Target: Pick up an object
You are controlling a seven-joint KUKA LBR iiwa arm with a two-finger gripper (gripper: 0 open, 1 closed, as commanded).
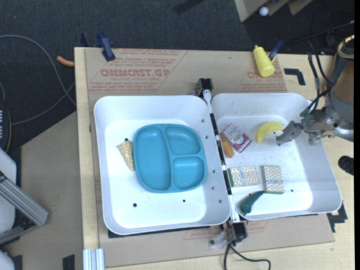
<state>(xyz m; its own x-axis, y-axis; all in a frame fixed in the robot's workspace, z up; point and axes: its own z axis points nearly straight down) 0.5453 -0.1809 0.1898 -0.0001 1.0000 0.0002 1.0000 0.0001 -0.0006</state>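
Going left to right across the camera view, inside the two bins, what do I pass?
Tan sponge-like piece → blue divided plate → orange item against the divider → red-and-white packet → yellow banana-shaped object → gripper. The patterned packets and green item near the front overlap these in order, so I skipped them.

The grey arm point(343, 89) runs off the right edge, its upper links cut away, and the gripper point(296, 133) is too small and blurred to read its finger spacing. A tan sponge point(127, 153) lies partly tucked under the blue divided plate point(169, 156) — its right end hidden. Print on the small packets point(254, 176) is too fine to make out — likewise the red-and-white wrapper point(236, 137)
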